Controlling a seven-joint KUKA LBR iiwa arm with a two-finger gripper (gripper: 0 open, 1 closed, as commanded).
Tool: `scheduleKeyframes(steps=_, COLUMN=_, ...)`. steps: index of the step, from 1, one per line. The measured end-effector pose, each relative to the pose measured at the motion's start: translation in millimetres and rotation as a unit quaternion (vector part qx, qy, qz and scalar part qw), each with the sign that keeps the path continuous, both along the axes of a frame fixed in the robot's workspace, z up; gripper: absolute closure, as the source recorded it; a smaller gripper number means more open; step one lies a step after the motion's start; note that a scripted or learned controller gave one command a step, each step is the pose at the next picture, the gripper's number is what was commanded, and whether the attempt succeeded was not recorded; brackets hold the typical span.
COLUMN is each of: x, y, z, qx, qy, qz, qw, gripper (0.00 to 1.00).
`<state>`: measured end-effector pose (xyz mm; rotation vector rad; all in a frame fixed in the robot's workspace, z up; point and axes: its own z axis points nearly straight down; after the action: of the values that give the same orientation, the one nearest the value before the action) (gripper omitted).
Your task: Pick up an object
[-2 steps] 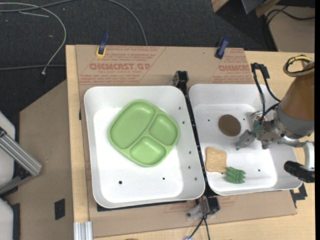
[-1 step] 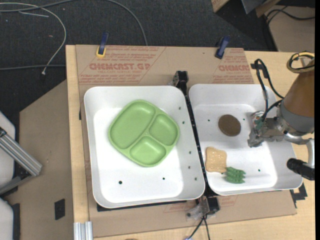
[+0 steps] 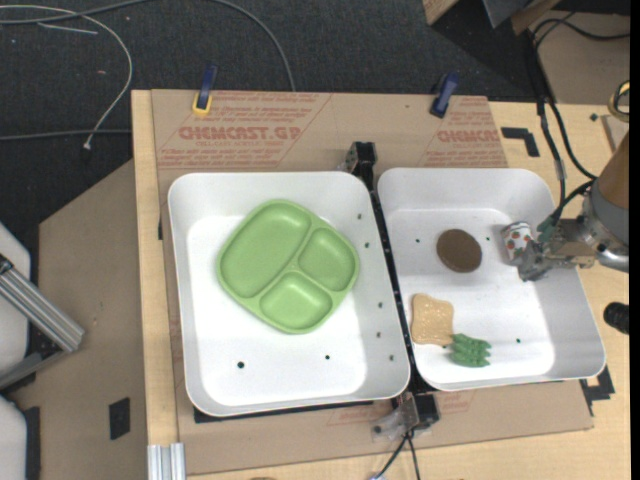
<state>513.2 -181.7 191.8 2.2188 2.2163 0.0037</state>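
Down at the near edge of the right bin (image 3: 570, 353), a small green toy (image 3: 469, 350) lies beside a tan, toast-like piece (image 3: 432, 319), the two touching or very nearly so, and nobody is bothering them. A little farther up the same bin sits a round brown disc (image 3: 459, 250), flat on the white floor, also left alone. Over to its right, now, that's where the action is: the gripper (image 3: 530, 258) reaches in low from the right side, and a small white object with red and green marks (image 3: 515, 238) sits right at its tip, up against the bin's right-hand slope. Is it pinched? I cannot tell; the fingers blur into the dark metal, so whether they are apart, together or clamped on that little thing is anyone's guess. Across in the left bin (image 3: 195, 298), a green divided plate (image 3: 289, 265) rests by itself, well away from the arm. At the back, two blue clamps (image 3: 206, 86) pin the cardboard sheet (image 3: 330, 123) under the bins. So my read on the score: the approach looks done and a target looks chosen, but no lift is on show, since everything appears to rest down in the bins. Securing the grasp and raising the object clear is what's left.
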Motion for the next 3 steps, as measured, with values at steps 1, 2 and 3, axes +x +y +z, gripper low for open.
scheduleKeyframes(steps=1, x=1.0, y=-0.2, z=29.3, qx=0.0005, qy=0.001, qz=0.001, qw=1.0000, gripper=1.00)
scheduleKeyframes(steps=2, x=22.1, y=57.5, z=36.3, qx=0.0014, qy=0.002, qz=0.003, qw=1.0000, gripper=1.00)
scheduleKeyframes(steps=3, x=36.8, y=114.5, z=43.0, qx=0.0021, qy=0.002, qz=0.004, qw=1.0000, gripper=1.00)
